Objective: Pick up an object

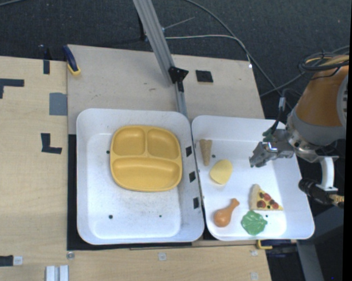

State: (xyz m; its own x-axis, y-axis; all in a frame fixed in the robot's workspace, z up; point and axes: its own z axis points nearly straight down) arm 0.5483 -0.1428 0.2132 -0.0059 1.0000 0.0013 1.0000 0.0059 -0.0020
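Right of centre in the frame, the gripper [259,158] hangs over the upper right part of the right-hand white bin [294,227], its dark fingers pointing down and left; nothing shows between them, and whether they are parted or closed cannot be told. Behind it, toward the right edge, rises the grey arm with its orange band [322,102]. Below the gripper lies a toy pizza slice [264,199], with a green leafy toy [254,223] just under that. Left of those sit a yellow rounded toy [221,171], a brown drumstick [225,212] and a small tan cone [205,151]. Further left, the other white bin [88,180] holds a yellow divided plate [146,158].
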